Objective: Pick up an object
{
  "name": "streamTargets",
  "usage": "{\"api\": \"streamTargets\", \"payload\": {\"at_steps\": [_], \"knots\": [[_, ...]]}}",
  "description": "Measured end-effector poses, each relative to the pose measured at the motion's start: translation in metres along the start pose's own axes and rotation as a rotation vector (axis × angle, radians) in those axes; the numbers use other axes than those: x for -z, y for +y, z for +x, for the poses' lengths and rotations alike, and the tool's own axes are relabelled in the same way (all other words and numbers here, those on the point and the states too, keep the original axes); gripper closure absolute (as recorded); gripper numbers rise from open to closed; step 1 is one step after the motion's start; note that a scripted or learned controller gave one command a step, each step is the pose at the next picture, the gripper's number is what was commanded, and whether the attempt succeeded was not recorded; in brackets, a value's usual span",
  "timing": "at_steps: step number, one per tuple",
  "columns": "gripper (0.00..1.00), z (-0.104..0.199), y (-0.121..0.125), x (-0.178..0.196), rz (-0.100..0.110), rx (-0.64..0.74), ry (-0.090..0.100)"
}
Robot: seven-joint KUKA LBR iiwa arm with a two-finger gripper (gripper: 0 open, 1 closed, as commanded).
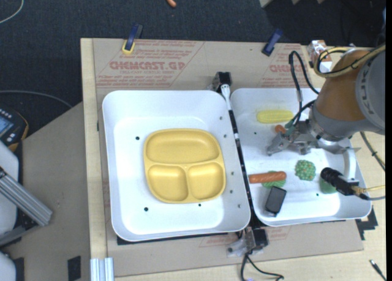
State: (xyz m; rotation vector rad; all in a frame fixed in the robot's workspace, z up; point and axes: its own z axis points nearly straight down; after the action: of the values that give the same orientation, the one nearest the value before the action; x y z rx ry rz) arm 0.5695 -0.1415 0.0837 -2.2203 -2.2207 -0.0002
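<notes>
Because I am hunting a pick, my pincer [288,142] hangs spread and empty just below the corn [274,116].

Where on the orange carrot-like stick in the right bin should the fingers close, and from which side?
Take the orange carrot-like stick at its middle, coming straight down from above. It lies flat and runs left to right on the floor of the right white bin, so the fingers should close across its narrow width, front to back. The small black box sits close in front, leaving little room on that side.
</notes>
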Motion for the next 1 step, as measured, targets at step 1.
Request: {"api": "streamTargets", "payload": {"at_steps": [1], "knots": [[1.0,-0.0004,-0.0004,0.0116,-0.001,-0.002,-0.001]]}}
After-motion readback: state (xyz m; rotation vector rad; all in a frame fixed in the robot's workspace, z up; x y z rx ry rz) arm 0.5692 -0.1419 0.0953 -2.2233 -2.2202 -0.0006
